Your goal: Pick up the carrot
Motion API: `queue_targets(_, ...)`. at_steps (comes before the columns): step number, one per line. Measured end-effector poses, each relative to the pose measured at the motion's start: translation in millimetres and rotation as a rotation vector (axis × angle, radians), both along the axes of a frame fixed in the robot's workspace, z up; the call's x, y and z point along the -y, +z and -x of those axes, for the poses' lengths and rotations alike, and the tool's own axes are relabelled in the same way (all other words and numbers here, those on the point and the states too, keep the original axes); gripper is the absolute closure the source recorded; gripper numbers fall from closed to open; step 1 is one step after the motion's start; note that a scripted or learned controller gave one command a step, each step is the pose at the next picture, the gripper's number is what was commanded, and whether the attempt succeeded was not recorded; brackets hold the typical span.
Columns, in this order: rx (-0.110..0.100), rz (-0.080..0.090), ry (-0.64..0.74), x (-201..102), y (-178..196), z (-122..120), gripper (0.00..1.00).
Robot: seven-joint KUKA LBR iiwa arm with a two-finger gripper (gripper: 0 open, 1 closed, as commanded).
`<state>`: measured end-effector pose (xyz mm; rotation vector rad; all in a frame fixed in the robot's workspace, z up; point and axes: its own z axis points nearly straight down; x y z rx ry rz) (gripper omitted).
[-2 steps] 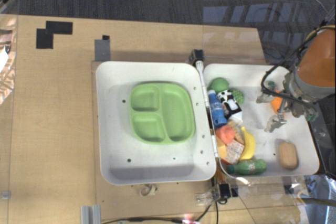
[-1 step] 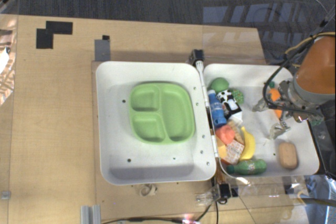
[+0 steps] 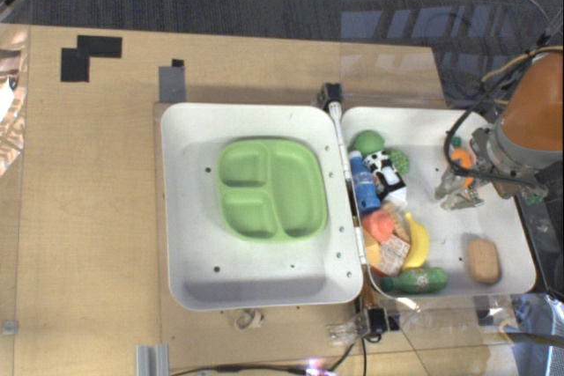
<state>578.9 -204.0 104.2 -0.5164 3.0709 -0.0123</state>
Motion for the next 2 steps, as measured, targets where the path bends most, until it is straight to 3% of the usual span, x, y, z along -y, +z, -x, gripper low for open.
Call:
queue_targets(1,-0.012,-0.013,-0.496,-49.2,58.4,18.8,1.00)
queue_targets(2,-0.014,-0.012,-0.498,-47.7,57.4,19.7,0.00)
